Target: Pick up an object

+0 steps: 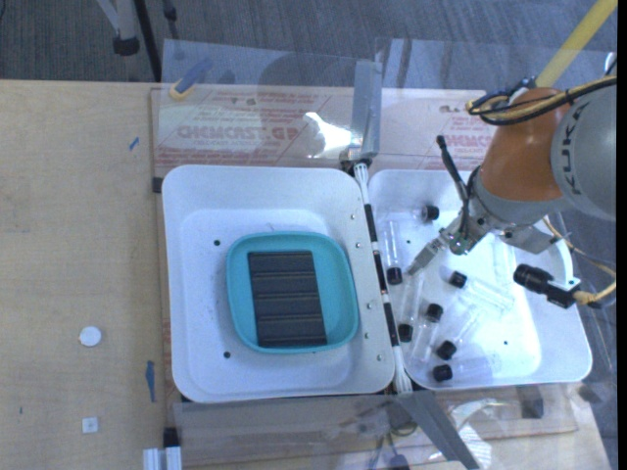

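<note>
where clear black-capped vials (446, 344) scatter the glossy right bin (558, 355), the metal pincer (443, 249) hangs, grip unreadable.

Two white bins (186, 262) are seen side by side; one teal tray (240, 297) with one dark ridged block (287, 299) is counted in the left bin, and roughly seven black-capped clear vials (443, 351) in the right (558, 351)
</note>
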Robot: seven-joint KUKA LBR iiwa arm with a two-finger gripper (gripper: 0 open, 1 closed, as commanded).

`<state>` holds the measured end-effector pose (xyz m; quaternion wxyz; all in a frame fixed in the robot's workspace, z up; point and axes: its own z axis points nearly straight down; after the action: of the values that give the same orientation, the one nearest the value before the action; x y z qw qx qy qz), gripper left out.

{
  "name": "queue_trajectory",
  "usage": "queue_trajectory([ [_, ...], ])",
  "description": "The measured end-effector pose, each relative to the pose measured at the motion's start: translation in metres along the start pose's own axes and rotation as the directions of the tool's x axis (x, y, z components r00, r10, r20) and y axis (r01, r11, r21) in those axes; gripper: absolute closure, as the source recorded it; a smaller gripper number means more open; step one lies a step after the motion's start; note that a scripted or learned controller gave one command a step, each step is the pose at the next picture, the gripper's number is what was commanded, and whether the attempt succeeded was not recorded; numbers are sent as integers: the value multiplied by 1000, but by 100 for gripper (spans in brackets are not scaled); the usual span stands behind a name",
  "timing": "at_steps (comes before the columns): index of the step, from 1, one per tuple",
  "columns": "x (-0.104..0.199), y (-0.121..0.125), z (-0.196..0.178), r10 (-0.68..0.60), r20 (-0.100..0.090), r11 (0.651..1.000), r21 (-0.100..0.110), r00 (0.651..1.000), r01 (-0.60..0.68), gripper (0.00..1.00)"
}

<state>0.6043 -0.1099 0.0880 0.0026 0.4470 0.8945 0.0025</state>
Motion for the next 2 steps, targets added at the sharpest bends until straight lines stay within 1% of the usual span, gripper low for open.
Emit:
queue_trajectory([
  [1, -2, 1, -12, 3, 5, 1000, -6, 1000, -3, 100],
  [2, -28, -27, -2, -253, 2, 968, 2, 967, 253, 100],
])
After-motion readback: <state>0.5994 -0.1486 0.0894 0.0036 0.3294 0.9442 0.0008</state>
